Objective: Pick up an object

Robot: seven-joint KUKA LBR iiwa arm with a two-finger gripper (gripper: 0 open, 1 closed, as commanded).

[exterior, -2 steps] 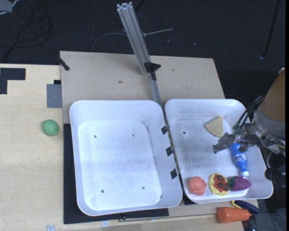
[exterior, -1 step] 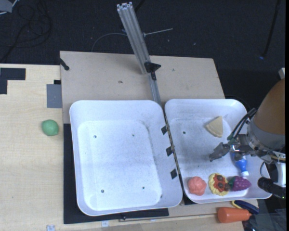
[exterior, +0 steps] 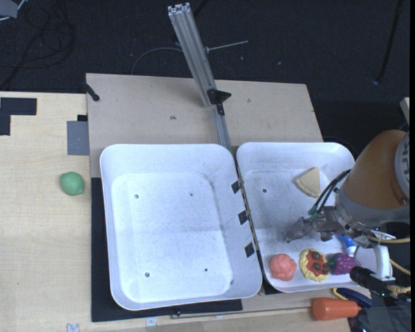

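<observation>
The right bin (exterior: 277, 159) holds a pale yellow wedge (exterior: 308, 182) near its back right. Along its front edge lie a pink-red lump (exterior: 283, 266), a yellow and red toy (exterior: 313, 265) and a purple grape bunch (exterior: 344, 262). My gripper (exterior: 303, 229) hangs low over the middle of the right bin, between the wedge and the front row of objects. Nothing is visibly held in it. The arm's orange band (exterior: 377, 179) sits at the right, above the gripper.
The left bin (exterior: 117, 159) stands beside the right one, joined by black clips (exterior: 243, 216). A green ball (exterior: 72, 183) lies on the bench to the left. An orange carrot-like object (exterior: 335, 308) lies in front of the right bin. A metal rail (exterior: 196, 50) slants in from behind.
</observation>
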